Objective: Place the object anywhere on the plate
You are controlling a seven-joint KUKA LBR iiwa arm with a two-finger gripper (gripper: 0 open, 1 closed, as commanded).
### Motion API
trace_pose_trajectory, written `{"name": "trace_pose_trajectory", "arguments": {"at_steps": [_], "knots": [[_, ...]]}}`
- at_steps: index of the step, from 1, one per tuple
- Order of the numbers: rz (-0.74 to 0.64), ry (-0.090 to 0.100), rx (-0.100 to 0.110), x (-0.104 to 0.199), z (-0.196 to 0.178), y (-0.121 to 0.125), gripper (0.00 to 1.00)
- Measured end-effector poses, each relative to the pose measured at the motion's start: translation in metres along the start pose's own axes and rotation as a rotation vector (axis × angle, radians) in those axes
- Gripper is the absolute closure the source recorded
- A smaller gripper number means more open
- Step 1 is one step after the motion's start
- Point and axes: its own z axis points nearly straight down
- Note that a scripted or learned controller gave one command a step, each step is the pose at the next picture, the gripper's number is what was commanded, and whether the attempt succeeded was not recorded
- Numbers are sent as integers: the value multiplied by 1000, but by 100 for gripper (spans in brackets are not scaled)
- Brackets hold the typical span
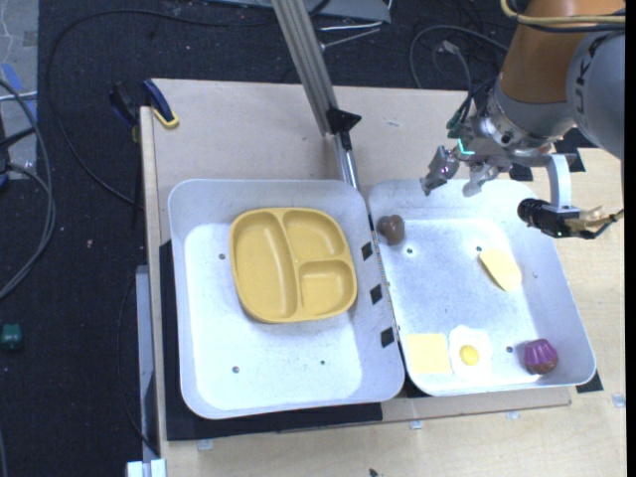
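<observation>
Camera view, gripper [453, 177] fingers spread (nothing between), arm cropped at right, yellow plate [294, 264] unobstructed.

I observe a pale wooden bench [248, 127] standing on dark, black flooring [79, 217]. Loose black cables [60, 182] trail across that floor at left. A slanted metal pole [303, 48] crosses the bench's far edge.

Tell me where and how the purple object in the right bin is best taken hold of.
Grip the purple object across its rounded middle, coming straight down from above. It sits close to the right bin's near-right corner wall, so a sideways approach looks blocked. Probably set the jaws along the wall rather than across it; the fried egg lies clear on its other side.
</observation>
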Motion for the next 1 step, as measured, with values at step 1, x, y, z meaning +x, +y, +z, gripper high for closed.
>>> {"name": "trace_pose_trajectory", "arguments": {"at_steps": [1], "knots": [[0,0,-3,0,-1,1,0]]}}
